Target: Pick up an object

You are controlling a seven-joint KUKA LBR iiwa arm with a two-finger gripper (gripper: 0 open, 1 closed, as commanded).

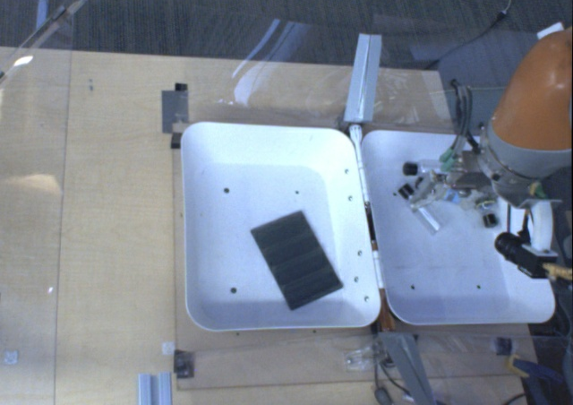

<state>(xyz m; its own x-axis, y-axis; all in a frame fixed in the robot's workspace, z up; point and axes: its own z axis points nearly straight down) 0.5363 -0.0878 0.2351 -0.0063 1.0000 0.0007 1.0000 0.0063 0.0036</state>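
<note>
Two shallow white plastic bins are sitting side by side on the pale wooden desk [98, 242], seen from the single overhead camera. The left bin [215, 161] is holding a dark grey ribbed rectangular pad [296, 259], which is lying flat and turned at a slant, toward the bin's near right part and apart from its walls.

The right bin [466, 300] is lying under the arm. The grey robot arm with its orange band [537, 90] is reaching in from the right, its wrist hanging over the far right part of that bin. The two-finger gripper [428, 195] is pointing leftward over the bin's floor, a cluster of metal and black parts with a few coloured wires. Whether it is clenched or released is not possible to tell from this angle, and nothing is visibly sitting between its fingers. A small black piece [411, 168] is showing just beside the gripper on its far side; whether it is a loose thing or part of the tool is unclear.

A grey metal rail [363, 81] is running away from the gap between the bins, and a small black bracket [176, 109] is standing at the left bin's far left corner.
</note>
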